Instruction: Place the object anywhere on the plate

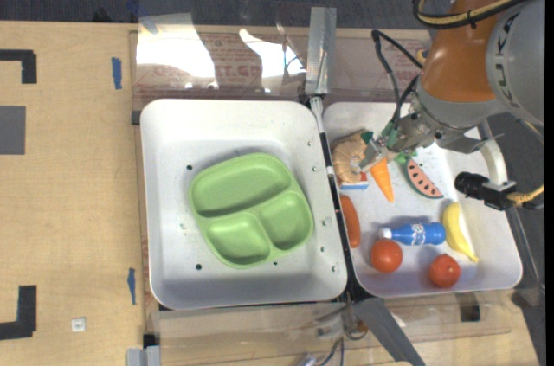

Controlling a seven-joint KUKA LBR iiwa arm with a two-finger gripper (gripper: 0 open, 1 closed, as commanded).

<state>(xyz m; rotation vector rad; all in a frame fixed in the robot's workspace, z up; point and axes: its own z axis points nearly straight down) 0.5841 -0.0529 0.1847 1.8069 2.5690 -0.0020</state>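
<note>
A green plate [249, 208] with three compartments lies in the left bin [164, 139]. In the right bin [498, 260], my gripper [379, 151] is down at the back left. It hangs between a tan bread piece [350, 155] and an orange carrot [383, 181], right at the carrot's top end. The wrist hides the tip, so I cannot make out whether anything is held.
The right bin also holds a watermelon slice [421, 179], a banana [459, 231], a blue bottle [414, 234], two red tomatoes [386, 255] [444, 270] and a red sausage [350, 219] against the left wall. A raised divider [327, 174] separates the two bins.
</note>
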